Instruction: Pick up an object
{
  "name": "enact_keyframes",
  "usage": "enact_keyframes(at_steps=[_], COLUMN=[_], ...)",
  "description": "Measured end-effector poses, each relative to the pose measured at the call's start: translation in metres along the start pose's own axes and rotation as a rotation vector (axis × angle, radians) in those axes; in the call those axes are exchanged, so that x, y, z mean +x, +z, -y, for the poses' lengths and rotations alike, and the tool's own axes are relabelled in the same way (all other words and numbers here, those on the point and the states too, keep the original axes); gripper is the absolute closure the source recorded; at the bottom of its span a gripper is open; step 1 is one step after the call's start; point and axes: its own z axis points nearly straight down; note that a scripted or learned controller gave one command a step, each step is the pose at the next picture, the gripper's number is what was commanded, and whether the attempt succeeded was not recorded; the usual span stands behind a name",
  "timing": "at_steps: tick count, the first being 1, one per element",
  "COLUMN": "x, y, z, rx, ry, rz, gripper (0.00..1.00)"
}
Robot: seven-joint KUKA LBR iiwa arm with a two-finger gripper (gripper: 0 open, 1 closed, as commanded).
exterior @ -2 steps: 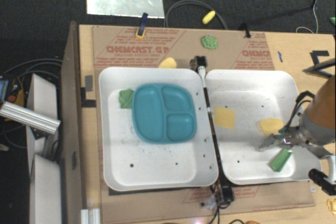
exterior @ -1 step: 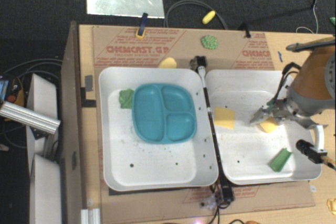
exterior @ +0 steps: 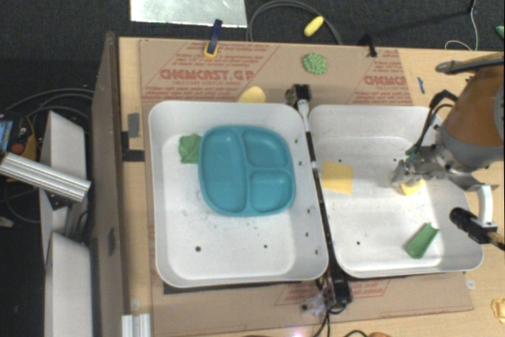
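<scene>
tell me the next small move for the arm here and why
Probably a short straight lift to test the grasp. The gripper is low in the right bin, right at the small yellow piece, but the view doesn't settle whether the piece is caught. The yellow block and green piece lie apart, so rising shouldn't disturb them.

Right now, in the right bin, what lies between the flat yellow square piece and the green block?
Nothing: in the camera view, bare white bin floor runs from the flat yellow square piece to the green block.
</scene>
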Motion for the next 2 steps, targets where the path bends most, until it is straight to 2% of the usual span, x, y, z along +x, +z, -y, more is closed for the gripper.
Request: enact_keyframes(at_steps=[1,2], x=[-0.005,0.044], y=[-0.123,-0.055], z=[0.011,0.017], rx=[0.002,0.016], ry=[0.001,-0.002], rz=[0.0,-0.007], gripper=[1.0,1.0])
